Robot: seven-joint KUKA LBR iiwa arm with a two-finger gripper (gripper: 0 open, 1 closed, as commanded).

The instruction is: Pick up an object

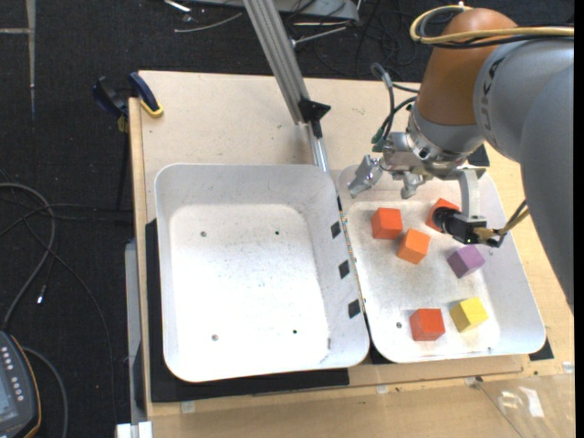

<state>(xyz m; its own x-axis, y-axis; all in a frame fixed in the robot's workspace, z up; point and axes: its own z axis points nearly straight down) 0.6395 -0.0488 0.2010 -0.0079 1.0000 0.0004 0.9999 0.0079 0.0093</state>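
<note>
With the tool [388,179] spread and holding nothing near the right white bin's [511,336] far edge, lower squarely over the orange cube [387,223].

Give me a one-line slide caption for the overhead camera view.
KUKA arm's tool hovers over the right bin holding orange, red, purple and yellow blocks, beside the left bin.
</note>
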